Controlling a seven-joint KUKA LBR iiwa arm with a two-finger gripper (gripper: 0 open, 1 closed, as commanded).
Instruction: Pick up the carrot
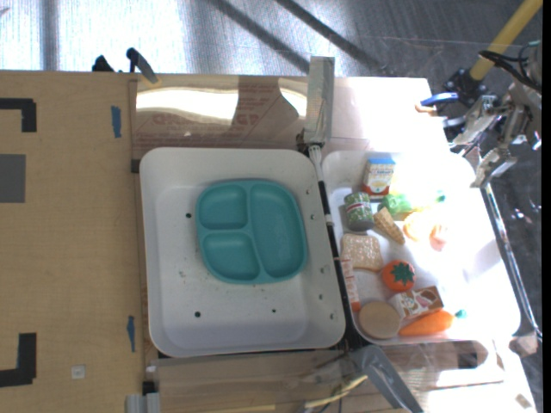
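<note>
The carrot (426,323) is orange with a small green tip. It lies flat at the near right of the right bin (482,231), beside a tan round disc (379,319) and a small printed packet (416,301). The gripper (486,140) is a pale, washed-out cluster of metal parts beyond the bin's far right corner, well away from the carrot. Glare blurs it.
The right bin also holds a red tomato (398,274), a cracker (360,251), a green can (358,211), a small carton (378,175), a green vegetable (398,203) and several pale foods. A teal divided plate (252,231) lies in the left bin (164,256).
</note>
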